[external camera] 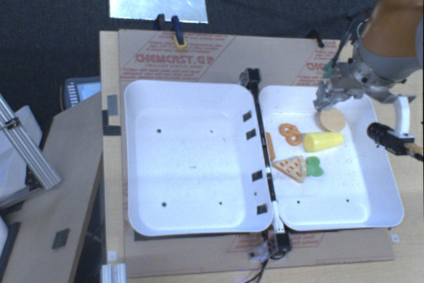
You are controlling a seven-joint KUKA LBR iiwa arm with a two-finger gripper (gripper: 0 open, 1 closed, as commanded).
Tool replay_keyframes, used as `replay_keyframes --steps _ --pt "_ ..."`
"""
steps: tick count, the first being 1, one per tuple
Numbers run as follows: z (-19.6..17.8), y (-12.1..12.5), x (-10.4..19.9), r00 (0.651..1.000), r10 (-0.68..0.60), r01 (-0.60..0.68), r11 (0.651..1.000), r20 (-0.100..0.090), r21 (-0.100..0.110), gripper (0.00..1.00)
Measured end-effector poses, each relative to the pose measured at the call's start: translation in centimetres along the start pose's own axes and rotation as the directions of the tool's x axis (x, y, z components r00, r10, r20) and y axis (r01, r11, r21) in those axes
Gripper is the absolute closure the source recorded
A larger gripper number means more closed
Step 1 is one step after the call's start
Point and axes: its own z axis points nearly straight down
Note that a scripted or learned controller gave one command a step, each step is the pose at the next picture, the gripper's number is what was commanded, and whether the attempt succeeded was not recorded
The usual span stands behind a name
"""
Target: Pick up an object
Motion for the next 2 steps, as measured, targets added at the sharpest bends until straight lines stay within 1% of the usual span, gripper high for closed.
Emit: replay_keyframes --steps 1,2 --pt "-5.7 -8.2 9.6 1.000 -0.003 0.003 1.000 -0.003 0.016 1.00" --pt "-12.2 -7.1 16.8 1.000 -0.004 0.004 1.000 -0.004 0.010 1.00"
